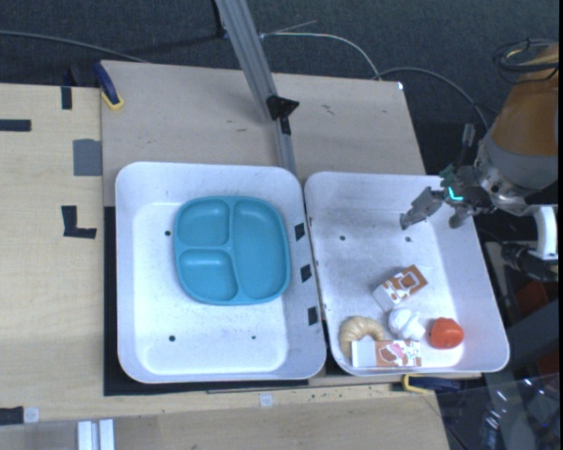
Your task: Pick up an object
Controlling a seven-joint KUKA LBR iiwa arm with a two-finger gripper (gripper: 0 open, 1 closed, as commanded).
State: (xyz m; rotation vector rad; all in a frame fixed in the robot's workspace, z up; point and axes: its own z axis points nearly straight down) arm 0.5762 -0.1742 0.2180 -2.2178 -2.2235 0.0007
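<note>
Evidently approaching: the end effector (438, 206) hovers over the right bin's (357, 204) far edge, seemingly open and empty; next, descend toward the carton (401, 286).

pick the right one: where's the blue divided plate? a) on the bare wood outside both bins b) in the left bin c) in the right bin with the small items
b, the blue divided plate lies inside the left bin, while the small items such as the red ball and the croissant sit in the near end of the right bin.
</note>
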